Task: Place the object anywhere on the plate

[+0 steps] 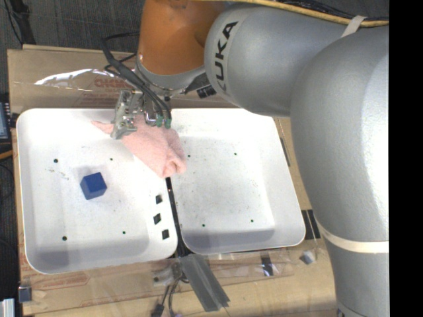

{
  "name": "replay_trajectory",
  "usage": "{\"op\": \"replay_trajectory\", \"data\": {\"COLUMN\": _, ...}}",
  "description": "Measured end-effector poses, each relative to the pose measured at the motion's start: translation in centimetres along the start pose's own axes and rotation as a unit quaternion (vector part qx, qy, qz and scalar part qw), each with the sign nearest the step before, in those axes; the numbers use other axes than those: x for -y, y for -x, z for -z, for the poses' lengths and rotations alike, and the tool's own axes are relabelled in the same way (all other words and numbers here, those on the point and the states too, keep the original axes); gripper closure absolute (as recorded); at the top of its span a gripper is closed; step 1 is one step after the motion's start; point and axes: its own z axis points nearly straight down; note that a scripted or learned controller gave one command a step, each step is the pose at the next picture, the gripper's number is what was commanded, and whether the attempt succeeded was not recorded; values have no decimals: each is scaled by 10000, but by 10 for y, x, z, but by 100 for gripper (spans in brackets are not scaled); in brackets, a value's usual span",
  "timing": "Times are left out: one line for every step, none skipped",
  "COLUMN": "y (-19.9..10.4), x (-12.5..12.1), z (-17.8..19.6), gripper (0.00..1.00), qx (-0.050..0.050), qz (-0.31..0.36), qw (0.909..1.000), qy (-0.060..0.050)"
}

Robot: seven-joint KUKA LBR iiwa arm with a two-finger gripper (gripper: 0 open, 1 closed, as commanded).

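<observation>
A pink cloth (157, 149) lies spread at the back right of the left bin (39, 150), and its lower end reaches the rim between the two bins. My gripper (121, 125) is low over the cloth's upper left end, under the orange wrist band. Whether the cloth is in its grip cannot be made out from this angle. A small blue cube (93, 185) sits on the left bin's floor, well to the front left of the gripper and apart from the cloth.
The right bin (264, 197) stands beside the left one, with the arm's grey body looming over its back and right side. Cables hang from the wrist near the gripper. Brown cardboard surrounds both bins.
</observation>
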Motion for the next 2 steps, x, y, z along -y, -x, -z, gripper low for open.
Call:
{"op": "replay_trajectory", "data": {"y": -10, "x": -51, "z": 3, "gripper": 100, "qx": 10, "qz": 2, "qw": 10000, "qy": 2}}
{"op": "replay_trajectory", "data": {"y": -10, "x": -51, "z": 3, "gripper": 0, "qx": 12, "qz": -1, "qw": 10000, "qy": 3}}
